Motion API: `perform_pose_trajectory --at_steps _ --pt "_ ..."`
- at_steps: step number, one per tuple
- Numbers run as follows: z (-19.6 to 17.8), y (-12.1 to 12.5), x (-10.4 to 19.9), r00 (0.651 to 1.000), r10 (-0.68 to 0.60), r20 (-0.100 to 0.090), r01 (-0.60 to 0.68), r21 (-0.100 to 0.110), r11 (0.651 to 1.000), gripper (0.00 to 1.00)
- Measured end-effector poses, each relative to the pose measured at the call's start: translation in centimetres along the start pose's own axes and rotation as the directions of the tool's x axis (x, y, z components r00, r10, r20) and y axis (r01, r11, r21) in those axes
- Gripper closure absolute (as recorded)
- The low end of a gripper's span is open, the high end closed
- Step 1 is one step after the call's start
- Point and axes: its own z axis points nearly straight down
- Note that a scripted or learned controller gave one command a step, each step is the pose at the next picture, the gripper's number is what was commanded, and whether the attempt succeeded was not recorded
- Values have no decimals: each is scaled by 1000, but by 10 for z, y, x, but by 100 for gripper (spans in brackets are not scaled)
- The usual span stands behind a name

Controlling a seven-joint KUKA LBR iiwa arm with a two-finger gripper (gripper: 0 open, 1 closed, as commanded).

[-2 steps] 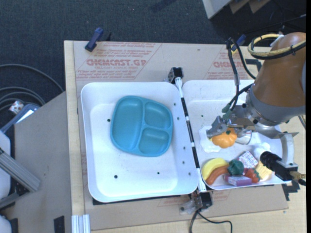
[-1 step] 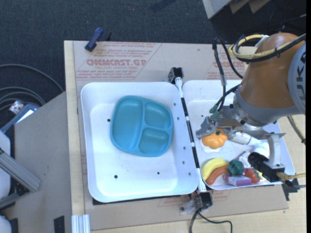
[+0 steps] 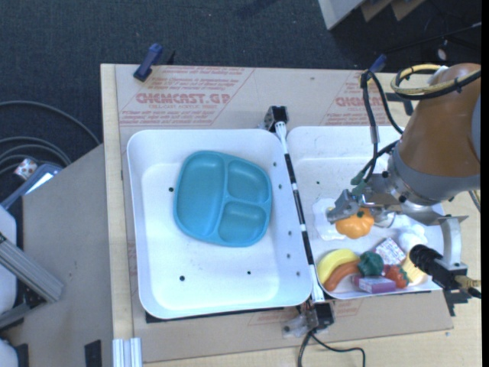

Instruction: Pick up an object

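camera view looks down on an orange object [image 3: 354,225], rounded like a small toy fruit, lying in the right bin [image 3: 321,147] near its middle. the gripper [image 3: 345,209] sits right at the orange object's upper left edge, touching or almost touching it; whether the fingers are spread or pinching it cannot be told from this angle. just below the orange object, toward the bin's front edge, lie a yellow banana [image 3: 335,265], a dark green piece [image 3: 370,264], a red piece [image 3: 395,275], a purple block [image 3: 376,284] and a white packet [image 3: 389,249], crowded together. the grey arm [image 3: 435,140] reaches in over the right bin. the left bin [image 3: 157,281] holds a blue divided plate [image 3: 223,198]. both bins rest on the tabletop [image 3: 199,90].
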Motion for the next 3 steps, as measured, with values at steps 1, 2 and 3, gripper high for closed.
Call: perform_pose_trajectory --at_steps 1,2,3 --pt "-16 1 19 1000 -1 1 1 -4 1000 100" --pt "-18 0 -4 1000 -1 1 1 -4 1000 100" --pt "-15 0 23 1000 -1 -1 1 -1 1000 100"
